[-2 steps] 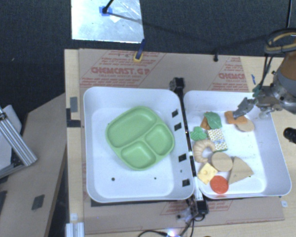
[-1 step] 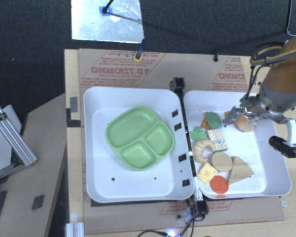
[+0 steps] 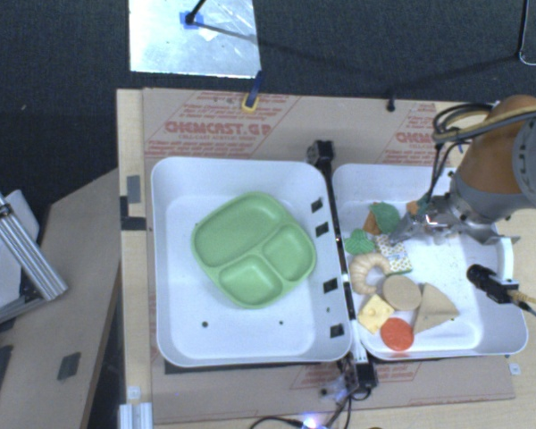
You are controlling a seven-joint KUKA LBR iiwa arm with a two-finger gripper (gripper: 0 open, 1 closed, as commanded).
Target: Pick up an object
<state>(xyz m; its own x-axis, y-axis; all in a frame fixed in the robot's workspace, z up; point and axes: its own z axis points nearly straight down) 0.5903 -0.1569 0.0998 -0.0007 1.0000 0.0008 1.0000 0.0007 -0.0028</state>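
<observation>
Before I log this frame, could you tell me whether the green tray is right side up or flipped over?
Right side up. The green tray lies flat in the left bin with its three compartments facing upward, their hollows and dividing ridges plainly showing.

Toy food pile (image 3: pixel 395 284) in right bin's left half: green leaf, croissant, cheese cube, red disc, tan wedge, patterned square.

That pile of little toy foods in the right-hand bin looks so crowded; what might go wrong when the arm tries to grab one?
1. The pincer hangs over a tight cluster: the green leafy piece, the patterned square block and the pale curled croissant-shaped piece lie close together, so it might nudge or catch two at once.
2. These pieces sit near the divider between the shallow white bins, so a finger could bump it.
3. The flat red disc may be hard to grip.
</observation>
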